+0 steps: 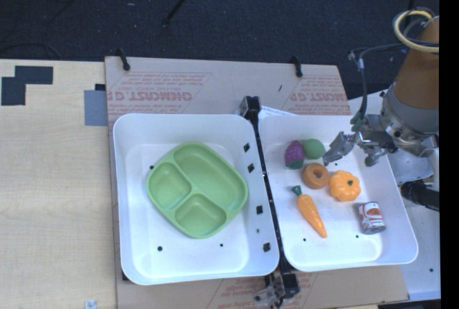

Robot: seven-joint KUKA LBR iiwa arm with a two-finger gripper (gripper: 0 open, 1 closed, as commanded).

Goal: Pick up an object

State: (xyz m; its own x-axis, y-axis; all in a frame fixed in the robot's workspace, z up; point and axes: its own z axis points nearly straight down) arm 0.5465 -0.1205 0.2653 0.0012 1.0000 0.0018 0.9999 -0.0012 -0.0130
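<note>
The right bin [401, 246] holds several toy foods. A purple piece [294, 154] and a green piece [313, 148] lie at its far left. A brown ring-shaped donut [315, 175] sits beside an orange pumpkin [344, 186]. A carrot [311, 214] lies in the middle and a small can [371, 217] at the right. My gripper [355, 150] hangs over the bin's far right part, just beyond the pumpkin and right of the green piece. It is open, with nothing between its fingers.
The left bin [133, 250] holds a green divided plate [197, 189]. A black divider rail [262, 186] runs between the two bins. Cardboard lies under both bins, and the wooden bench top [50, 193] extends to the left.
</note>
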